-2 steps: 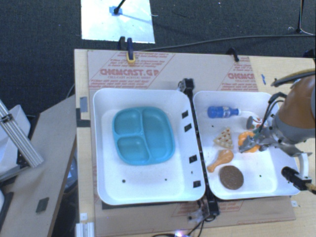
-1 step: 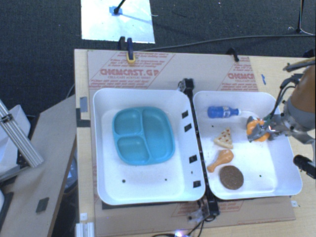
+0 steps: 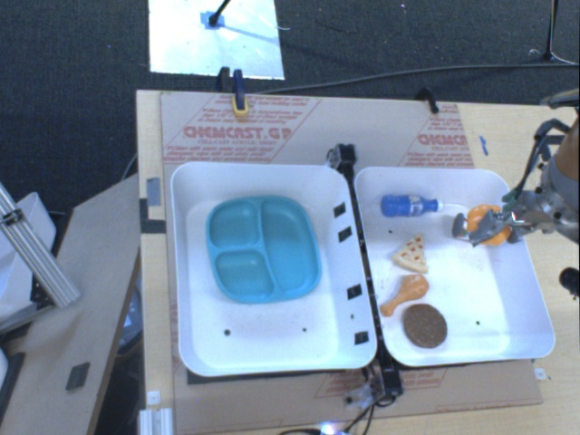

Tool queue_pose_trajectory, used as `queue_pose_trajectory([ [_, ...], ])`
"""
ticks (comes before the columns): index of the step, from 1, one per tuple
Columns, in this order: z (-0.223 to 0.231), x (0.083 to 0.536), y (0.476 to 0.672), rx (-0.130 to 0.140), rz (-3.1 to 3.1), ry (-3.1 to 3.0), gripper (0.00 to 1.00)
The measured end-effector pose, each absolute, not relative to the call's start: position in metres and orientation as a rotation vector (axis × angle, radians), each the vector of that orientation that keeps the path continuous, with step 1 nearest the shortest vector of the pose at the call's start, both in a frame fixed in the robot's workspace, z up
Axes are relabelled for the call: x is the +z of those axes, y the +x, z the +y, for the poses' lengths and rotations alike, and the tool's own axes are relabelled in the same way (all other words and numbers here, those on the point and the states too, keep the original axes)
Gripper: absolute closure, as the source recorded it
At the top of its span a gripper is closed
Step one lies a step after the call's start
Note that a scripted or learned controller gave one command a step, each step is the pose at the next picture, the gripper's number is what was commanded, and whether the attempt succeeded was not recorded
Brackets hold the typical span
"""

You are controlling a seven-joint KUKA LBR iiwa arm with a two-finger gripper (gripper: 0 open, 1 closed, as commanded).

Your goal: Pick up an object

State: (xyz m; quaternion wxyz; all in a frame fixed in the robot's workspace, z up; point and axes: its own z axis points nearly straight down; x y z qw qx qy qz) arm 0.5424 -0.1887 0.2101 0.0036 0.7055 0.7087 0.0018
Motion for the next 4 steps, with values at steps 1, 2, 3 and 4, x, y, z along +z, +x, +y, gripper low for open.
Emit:
queue_pose_trajectory([
  [1,-0.128,0.211,0.555,0.005,2.233,2.209,1.0],
  [2,-0.084,0.21,0.56,0.003,2.232,2.211,1.0],
  [3,-0.031,0.223,0.563,0.006,2.233,2.21,1.0],
  [4,0.03,0.227,0.557,0.004,2.234,2.21,1.0],
])
